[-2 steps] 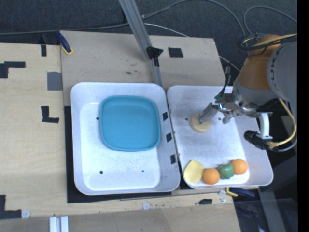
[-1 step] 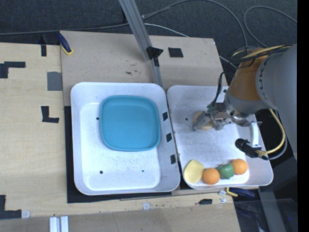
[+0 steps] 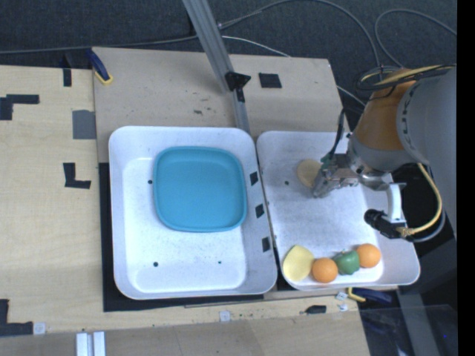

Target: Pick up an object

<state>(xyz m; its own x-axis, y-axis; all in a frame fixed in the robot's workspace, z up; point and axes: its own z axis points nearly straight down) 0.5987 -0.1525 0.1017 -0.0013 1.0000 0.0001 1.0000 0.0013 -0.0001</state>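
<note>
A: Where is the arm?

B: It reaches in from the right, grey, with the orange band (image 3: 382, 121) above the wrist. The gripper (image 3: 324, 186) is low over the right bin (image 3: 297, 217), in the far half of it, pointing down and to the left.

A: Is it holding anything?

B: I cannot tell. Its tip sits right at the near-right edge of a flat tan disc (image 3: 307, 172) lying on the bin floor, touching or overlapping it from this angle. Whether the fingers are wide, narrow or closed on the disc is not clear; they blur into the dark metal of the hand.

A: What else is in that bin?

B: A row of small things along the near wall. From left to right: a pale yellow piece (image 3: 297, 262), an orange ball (image 3: 324, 270), a green object (image 3: 346, 262), and a second orange ball (image 3: 368, 255). They lie close together, each touching or almost touching its neighbour. All are well apart from the gripper.

A: And the left bin?

B: The left bin (image 3: 133, 273) holds a blue square plate (image 3: 200, 188) with rounded corners, lying flat toward the far side.

A: Anything around the bins?

B: A grey metal bar (image 3: 215, 47) slants down from the far edge to the gap between the bins. Black cables (image 3: 312, 10) loop over the dark floor behind the bench.
</note>
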